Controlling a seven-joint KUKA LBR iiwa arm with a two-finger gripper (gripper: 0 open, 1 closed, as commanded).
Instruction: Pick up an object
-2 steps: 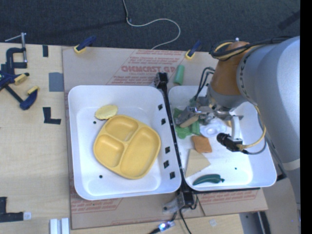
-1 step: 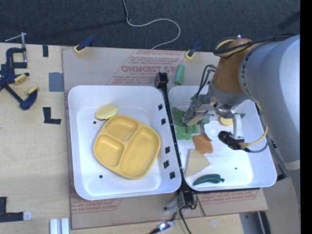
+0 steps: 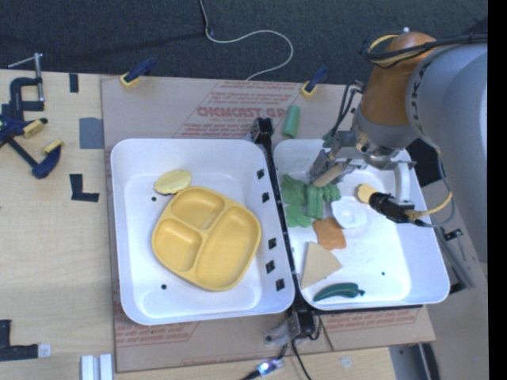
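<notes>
Jaws (image 3: 326, 169) above green cloth (image 3: 303, 199) | right bin (image 3: 412, 279) | grip unclear

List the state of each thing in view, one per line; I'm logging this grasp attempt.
Grey two-finger gripper: low in the right bin, over the green items.
Yellow divided plastic plate: flat, upright, in the left white bin.
Small yellow chip-like piece: beside the plate's far edge.
Dark green pepper: lying flat in the right white bin.
Orange wedge: lying flat.
</notes>
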